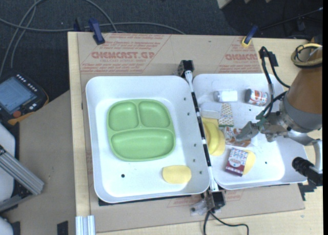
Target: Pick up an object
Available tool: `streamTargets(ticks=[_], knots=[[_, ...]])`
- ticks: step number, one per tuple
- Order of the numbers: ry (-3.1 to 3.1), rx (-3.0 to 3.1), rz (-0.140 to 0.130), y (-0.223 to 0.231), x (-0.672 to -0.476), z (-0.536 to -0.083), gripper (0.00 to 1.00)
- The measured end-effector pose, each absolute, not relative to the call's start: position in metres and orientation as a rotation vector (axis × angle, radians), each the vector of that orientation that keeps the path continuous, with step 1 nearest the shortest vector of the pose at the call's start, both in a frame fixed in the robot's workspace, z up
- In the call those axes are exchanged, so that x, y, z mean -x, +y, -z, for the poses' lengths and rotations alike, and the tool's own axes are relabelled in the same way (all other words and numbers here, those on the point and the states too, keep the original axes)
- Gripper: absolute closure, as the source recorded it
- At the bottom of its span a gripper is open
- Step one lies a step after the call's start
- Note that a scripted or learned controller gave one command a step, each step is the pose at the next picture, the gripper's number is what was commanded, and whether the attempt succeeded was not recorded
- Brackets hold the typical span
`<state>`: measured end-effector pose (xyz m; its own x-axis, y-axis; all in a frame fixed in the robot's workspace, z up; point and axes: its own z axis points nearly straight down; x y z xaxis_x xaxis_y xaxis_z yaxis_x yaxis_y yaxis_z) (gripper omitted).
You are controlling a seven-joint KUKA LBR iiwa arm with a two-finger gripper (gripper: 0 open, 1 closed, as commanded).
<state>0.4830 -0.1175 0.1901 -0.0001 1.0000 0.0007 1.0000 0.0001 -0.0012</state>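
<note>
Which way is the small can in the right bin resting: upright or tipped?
Tipped: the can lies on its side on the right bin's floor, its label facing up.

Right bin's crowded: a yellow banana [213, 135] along its left wall, a red-and-white packet [237, 161] lying flat just beside, and a small can [256, 96] on its side farther back.

Two bins [97, 95] [271, 175], one green plate [141, 129], perhaps seven small objects [239, 161].
</note>
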Motion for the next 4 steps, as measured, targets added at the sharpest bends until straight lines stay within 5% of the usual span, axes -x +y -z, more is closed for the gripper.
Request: streamTargets(ticks=[1, 2, 3, 4], knots=[[-2.232, 2.234, 0.020, -0.151, -0.546, -0.102, 0.00], [-2.229, 2.228, 0.009, -0.164, -0.620, -0.089, 0.00], [-2.207, 2.197, -0.023, -0.210, -0.661, -0.081, 0.00], [-2.213, 2.207, -0.028, -0.214, -0.662, -0.092, 1.00]])
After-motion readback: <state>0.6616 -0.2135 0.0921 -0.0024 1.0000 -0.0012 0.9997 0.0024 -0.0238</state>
